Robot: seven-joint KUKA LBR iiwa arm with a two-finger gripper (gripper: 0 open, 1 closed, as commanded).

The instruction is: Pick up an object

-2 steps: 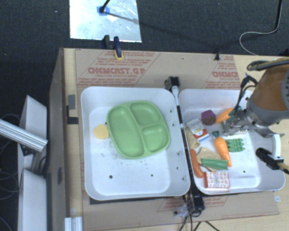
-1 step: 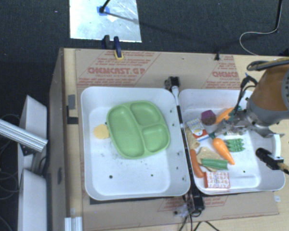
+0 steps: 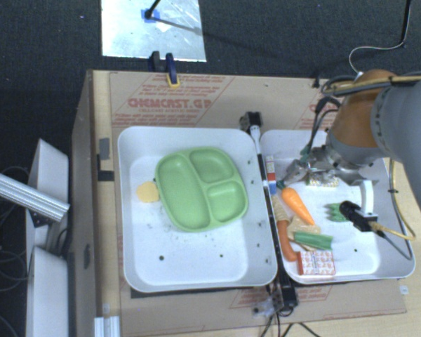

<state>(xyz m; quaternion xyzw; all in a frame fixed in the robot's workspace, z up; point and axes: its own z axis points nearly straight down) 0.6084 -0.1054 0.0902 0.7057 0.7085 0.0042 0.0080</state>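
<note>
Camera view: brown bench [image 3: 189, 100] on dark carpet, two white bins. Left bin [image 3: 137, 258] holds a green tray [image 3: 200, 188] — a yellow piece [image 3: 148, 192] just left of it. Right of the tray, in the right bin [image 3: 389, 262]: carrot [image 3: 297, 205], orange, tapered. Gripper [image 3: 299, 170] just above the carrot — grip state cannot be told.

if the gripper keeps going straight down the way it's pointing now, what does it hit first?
Probably the orange toy carrot, lying just beyond the gripper in the right bin. Depth is unclear from this slanted view, so it could instead land on the bin floor just short of the carrot.
</note>
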